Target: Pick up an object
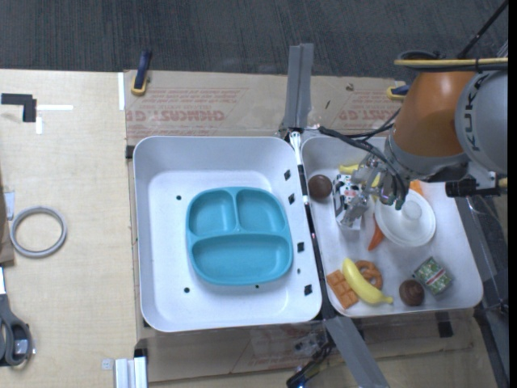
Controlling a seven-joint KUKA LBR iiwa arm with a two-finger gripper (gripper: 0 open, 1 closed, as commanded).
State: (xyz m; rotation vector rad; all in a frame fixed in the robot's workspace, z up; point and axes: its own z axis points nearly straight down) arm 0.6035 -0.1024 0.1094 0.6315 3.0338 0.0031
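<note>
My gripper (352, 210) hangs low over the upper middle of the right bin (462, 241), reaching in from the right under the orange-banded wrist. It sits just right of a brown ball (320, 186) and just left of a white bowl (409, 220). An orange carrot (376, 235) lies right below it. A yellow piece (348, 168) peeks out above it. Further forward lie a banana (365, 283), an orange waffle piece (341, 290), a pretzel-like ring (372, 270), a dark brown ball (411, 293) and a green can (434, 275).
The left bin (153, 241) holds a blue divided plate (239, 236). A grey divider post (300, 87) stands at the back between the bins. A roll of tape (35, 231) and scissors (14, 338) lie on the bench at the left.
</note>
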